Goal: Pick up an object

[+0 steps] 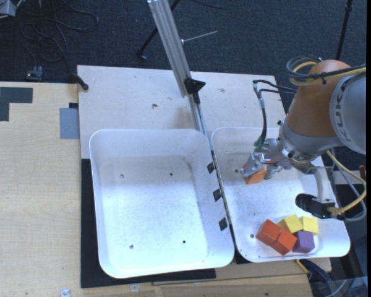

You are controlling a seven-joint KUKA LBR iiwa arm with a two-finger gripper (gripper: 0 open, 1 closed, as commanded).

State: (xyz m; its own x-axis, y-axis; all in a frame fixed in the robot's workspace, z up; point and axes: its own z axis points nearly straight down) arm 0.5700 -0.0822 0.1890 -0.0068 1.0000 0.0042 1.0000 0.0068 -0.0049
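Blocks (285, 232) sit up front; behind them the gripper (258, 170) pinches a small orange block (256, 177) between its fingers.

Lighting bright and even overall, from overhead. Left bin (149, 197) floor is the brightest spot, near blown-out white at frame centre-left w/ little surface detail. Right bin (278, 193) slightly greyer. Shadows soft and short: a faint one under the arm (321, 113) at centre-right, a dark strip along the left bin's lower and left rim. Top of frame dim; dark floor (99, 23) and cables there lose detail. Wooden counter (31, 190) at left evenly lit, no glare. Res low, whole pic a bit soft, grainy. Coloured blocks (287, 232) at lower right have fuzzy edges. No obvious edge distortion.
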